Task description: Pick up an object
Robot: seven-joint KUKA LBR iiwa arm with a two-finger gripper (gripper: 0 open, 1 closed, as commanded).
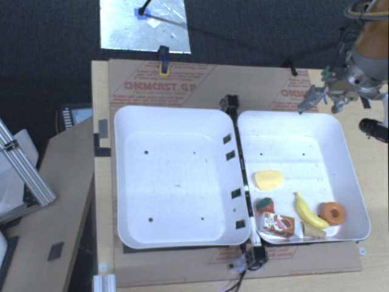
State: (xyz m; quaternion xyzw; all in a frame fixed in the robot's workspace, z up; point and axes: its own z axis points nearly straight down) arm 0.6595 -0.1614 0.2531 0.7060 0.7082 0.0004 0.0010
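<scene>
Grey two-finger gripper above far rim of right shallow white plastic bin — fingers spread, holding nothing. Curved yellow banana near bin's front edge, well apart from gripper.

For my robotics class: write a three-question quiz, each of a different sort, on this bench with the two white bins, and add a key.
1. True or false: the banana lies in the left bin.
2. Which item lies nearest the right bin's near right corner? A) pale yellow lump B) orange ring C) printed packet
3. Fill in: the claw hangs above the right bin's ____ rim, holding nothing.

Key: 1 false, it lies in the right bin; 2 B; 3 far.
</scene>
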